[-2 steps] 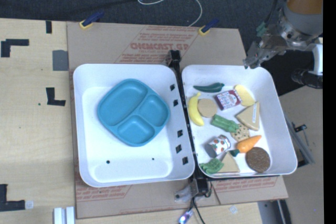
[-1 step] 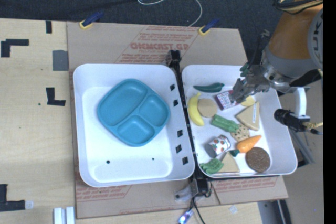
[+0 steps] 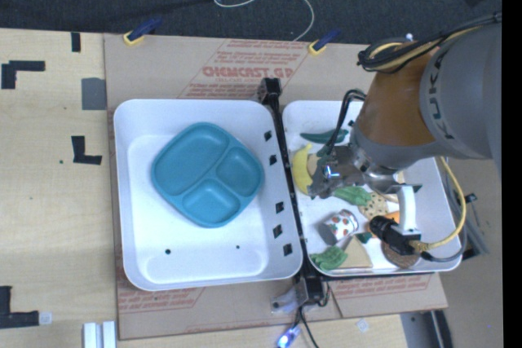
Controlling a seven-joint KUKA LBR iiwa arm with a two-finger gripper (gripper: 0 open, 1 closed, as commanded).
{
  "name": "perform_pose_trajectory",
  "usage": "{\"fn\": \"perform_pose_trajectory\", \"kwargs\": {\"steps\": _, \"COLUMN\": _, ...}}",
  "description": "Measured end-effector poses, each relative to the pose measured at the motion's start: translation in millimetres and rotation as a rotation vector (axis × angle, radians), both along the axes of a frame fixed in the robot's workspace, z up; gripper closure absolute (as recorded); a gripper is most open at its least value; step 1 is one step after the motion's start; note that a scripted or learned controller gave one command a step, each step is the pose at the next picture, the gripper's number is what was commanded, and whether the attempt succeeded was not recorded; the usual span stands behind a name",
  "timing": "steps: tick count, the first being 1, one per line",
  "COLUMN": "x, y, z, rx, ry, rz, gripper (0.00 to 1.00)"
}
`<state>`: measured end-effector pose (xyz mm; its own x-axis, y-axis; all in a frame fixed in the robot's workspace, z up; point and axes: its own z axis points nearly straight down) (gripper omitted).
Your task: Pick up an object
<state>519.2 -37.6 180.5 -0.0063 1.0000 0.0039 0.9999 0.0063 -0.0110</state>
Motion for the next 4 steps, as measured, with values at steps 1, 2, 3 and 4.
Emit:
{"fn": "perform_pose_trajectory", "kwargs": {"steps": 1, "x": 10, "y": 107, "z": 3, "rx": -0.001, "ry": -0.009, "rz": 0.005, "gripper": 1.00}}
{"fn": "perform_pose_trajectory", "kwargs": {"steps": 2, "x": 22, "y": 142, "z": 130, "rx": 0.000, "ry": -0.023, "rz": 0.001, "gripper": 1.00}}
{"fn": "perform_pose_trajectory", "kwargs": {"steps": 3, "x": 20, "y": 140, "z": 132, "rx": -0.005, "ry": -0.008, "rz": -0.002, "gripper": 1.00}}
{"fn": "perform_pose_trajectory", "kwargs": {"steps": 4, "x": -40, "y": 136, "z": 62, "rx": -0.006, "ry": 0.002, "rz": -0.006, "gripper": 1.00}}
